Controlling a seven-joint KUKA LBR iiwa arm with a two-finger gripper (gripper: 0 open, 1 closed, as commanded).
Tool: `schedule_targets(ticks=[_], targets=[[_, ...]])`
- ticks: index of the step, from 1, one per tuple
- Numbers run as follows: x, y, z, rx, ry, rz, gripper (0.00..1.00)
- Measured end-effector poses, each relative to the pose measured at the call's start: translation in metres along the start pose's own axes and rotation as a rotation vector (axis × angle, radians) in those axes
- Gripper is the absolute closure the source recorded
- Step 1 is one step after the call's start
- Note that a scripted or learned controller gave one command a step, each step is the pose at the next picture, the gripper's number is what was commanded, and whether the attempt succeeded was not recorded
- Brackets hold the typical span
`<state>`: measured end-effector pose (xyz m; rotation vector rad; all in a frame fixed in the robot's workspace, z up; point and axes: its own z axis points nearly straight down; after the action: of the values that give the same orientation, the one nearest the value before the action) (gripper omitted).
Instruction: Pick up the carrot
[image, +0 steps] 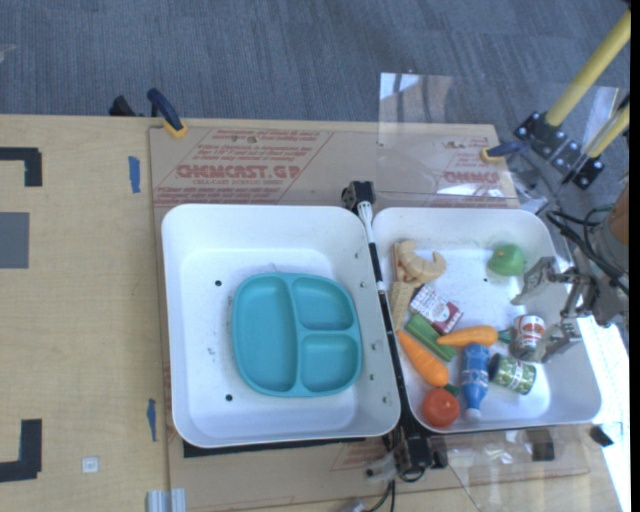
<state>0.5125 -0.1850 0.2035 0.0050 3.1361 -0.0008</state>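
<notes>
Currently approach phase: gripper (553, 305), fingers spread wide w/ nothing between them, hovers by the right bin's (578, 398) right edge, carrot (424, 359) lies near its left wall, so next move needs leftward reach.

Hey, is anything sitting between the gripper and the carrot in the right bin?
Yes. The gripper is at the bin's right side, and the fat orange carrot lies left of centre. Between them sit a small red-and-white can, a blue plastic bottle and a slimmer orange vegetable.

Orange carrot (424, 361) with green top, lying slantwise, right bin's left side, near its front
</notes>
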Motion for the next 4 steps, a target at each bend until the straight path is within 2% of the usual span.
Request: schedule_targets(ticks=[1, 2, 3, 4], targets=[[-0.002, 0.052, 0.035, -0.002, 0.003, 0.189, 0.00], [-0.014, 0.078, 0.094, 0.001, -0.006, -0.071, 0.00], [0.000, 0.087, 0.098, 0.007, -0.045, 0.075, 0.00], [-0.030, 0.088, 0.099, -0.003, -0.039, 0.313, 0.00]])
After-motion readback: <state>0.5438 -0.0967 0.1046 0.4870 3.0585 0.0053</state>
